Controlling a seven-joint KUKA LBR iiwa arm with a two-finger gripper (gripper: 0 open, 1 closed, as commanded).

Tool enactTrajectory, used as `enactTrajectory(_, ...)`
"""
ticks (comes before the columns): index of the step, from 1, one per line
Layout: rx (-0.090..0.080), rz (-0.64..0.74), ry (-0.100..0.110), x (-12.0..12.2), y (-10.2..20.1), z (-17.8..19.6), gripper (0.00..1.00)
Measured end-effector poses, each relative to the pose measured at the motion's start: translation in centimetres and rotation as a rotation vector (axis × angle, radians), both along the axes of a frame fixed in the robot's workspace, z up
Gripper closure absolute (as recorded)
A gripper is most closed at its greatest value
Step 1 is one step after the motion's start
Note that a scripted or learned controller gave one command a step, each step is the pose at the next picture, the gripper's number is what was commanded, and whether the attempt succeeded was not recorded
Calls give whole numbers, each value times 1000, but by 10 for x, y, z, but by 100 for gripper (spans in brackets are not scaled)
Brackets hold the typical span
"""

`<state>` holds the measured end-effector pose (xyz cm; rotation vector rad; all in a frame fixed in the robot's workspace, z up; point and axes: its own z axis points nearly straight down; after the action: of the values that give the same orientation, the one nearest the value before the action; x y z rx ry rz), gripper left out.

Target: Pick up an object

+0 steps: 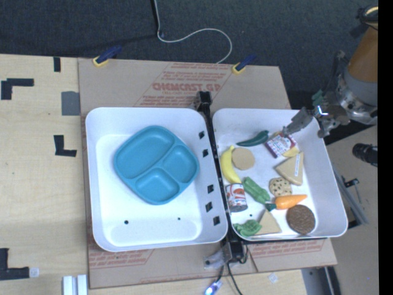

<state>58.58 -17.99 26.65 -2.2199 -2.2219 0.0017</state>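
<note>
Down at the front edge of the right bin (pixel 336 183) we're seeing a green leafy toy (pixel 248 228) beside a tan wedge (pixel 269 223) and a round brown cookie (pixel 301 219), with an orange carrot (pixel 290 201) lying just above them. Moving up, a little can (pixel 237 197) is sitting by the divider next to a green pickle (pixel 256 190), a chip cookie (pixel 279 185), a cheese-like wedge (pixel 292 168), a banana (pixel 229 165) and a beige round (pixel 243 159). A dark green pepper (pixel 253 139) is lying near the back, and right beside it is a small red and white packet (pixel 279 144). The gripper (pixel 299 123) is hanging just over the packet's far corner, and honestly we can't tell if it's spread or pressed together, or if it's touching anything. Over on the other side, the left bin (pixel 98 165) is holding a blue divided plate (pixel 156 163), well apart from the arm (pixel 362 72) reaching in from the right.
</note>
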Motion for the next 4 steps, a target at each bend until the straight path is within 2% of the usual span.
enactTrajectory(1,-3,3,-20,-52,45,197,0)
enactTrajectory(2,-2,1,-2,-52,45,198,100)
enactTrajectory(3,4,-2,16,-106,58,68,100)
enactTrajectory(4,3,8,6,-96,146,15,100)
